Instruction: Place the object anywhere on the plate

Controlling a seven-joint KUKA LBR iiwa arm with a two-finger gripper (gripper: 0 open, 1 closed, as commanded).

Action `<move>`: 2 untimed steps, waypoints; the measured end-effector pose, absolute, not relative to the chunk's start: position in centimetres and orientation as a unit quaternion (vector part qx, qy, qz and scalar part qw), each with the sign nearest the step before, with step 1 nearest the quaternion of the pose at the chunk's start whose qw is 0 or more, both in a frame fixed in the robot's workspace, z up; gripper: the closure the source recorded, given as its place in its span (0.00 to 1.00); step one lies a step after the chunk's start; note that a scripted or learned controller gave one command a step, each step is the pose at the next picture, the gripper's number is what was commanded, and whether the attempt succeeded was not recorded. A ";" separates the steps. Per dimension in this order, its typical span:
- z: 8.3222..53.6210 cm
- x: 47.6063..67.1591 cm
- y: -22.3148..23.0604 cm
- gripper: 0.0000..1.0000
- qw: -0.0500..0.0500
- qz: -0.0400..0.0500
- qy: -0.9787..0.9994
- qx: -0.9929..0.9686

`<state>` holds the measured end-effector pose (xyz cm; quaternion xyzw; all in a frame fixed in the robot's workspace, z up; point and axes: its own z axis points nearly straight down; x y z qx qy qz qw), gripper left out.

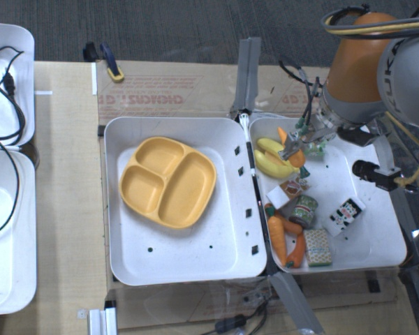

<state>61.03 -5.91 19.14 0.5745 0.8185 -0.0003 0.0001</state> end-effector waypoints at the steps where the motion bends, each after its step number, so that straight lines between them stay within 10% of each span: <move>1: 19.1 62.0 -0.2 1.00 0.000 -0.001 0.798 0.602; 2: 16.7 61.3 10.6 1.00 -0.001 -0.001 0.821 0.571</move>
